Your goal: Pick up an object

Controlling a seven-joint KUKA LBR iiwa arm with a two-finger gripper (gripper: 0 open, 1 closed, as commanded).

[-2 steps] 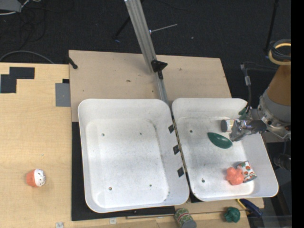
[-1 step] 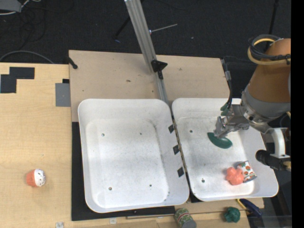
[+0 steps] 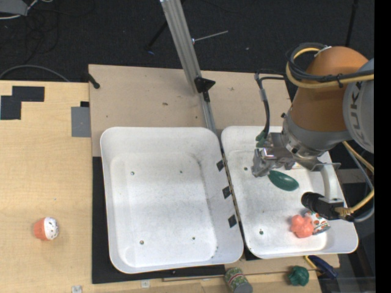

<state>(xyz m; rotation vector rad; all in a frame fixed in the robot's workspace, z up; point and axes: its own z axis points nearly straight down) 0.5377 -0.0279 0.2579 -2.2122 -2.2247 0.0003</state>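
The desk (image 3: 43,182) carries two shallow white bins side by side. The left bin (image 3: 165,200) shows bare floor. The right bin (image 3: 269,224) holds the candidate objects. The KUKA arm (image 3: 327,96) reaches in from the right and is positioned over the right bin.

The claw (image 3: 264,163) sits low over the upper part of the right bin, just beside a dark green oval object (image 3: 283,180). The view does not resolve whether the claw is released or clenched, and no object is visible within it. A pink-orange lumpy object (image 3: 300,226) lies near the bin's lower right corner, touching a small multicoloured item (image 3: 319,224).

Step in hand, as a judgement: approach or grasp attempt on the green object; nothing is lifted yet. The next move calls for centring the claw on the green object, closing on it, then raising it clear of the bin floor.

Outside the bins, an orange-and-white ball (image 3: 46,229) rests on the desk at far left.

Writing: part of the letters "KU" is visible on the arm casing at the right edge. No other text is legible.
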